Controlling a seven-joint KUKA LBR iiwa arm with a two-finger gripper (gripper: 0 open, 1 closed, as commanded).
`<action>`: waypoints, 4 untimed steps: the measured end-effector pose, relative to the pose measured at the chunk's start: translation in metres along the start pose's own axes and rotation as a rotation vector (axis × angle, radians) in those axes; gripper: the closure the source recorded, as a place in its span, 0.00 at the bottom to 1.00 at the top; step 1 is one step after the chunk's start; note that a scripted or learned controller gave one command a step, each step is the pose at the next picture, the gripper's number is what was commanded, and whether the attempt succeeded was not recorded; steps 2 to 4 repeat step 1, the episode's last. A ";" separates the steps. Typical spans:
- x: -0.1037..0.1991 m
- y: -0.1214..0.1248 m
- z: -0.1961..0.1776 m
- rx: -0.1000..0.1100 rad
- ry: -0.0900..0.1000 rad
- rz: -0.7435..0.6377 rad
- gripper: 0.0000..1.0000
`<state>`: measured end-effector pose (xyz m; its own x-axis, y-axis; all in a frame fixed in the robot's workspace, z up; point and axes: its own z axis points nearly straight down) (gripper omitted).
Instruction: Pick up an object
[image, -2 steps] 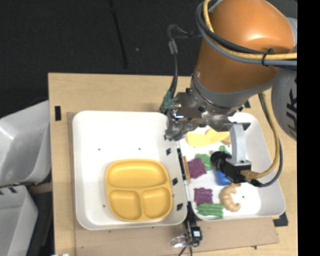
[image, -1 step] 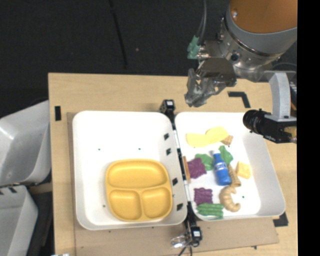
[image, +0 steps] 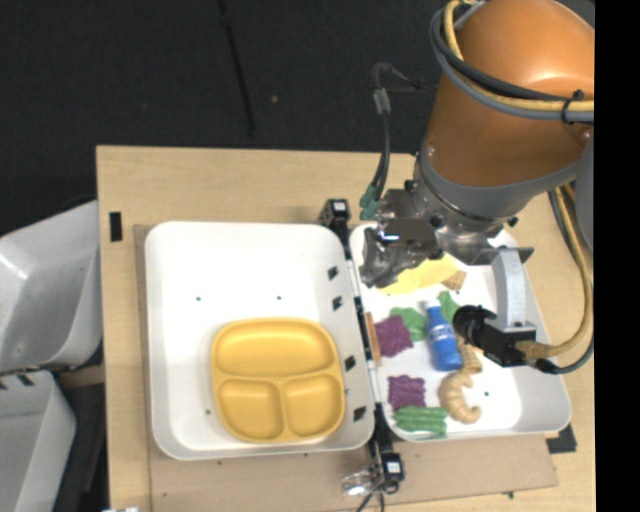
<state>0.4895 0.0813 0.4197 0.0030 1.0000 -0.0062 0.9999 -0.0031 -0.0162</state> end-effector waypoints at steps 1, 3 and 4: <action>0.001 0.002 -0.016 -0.011 0.001 -0.009 1.00; 0.001 0.002 -0.016 -0.011 0.001 -0.009 1.00; 0.001 0.002 -0.016 -0.011 0.001 -0.009 1.00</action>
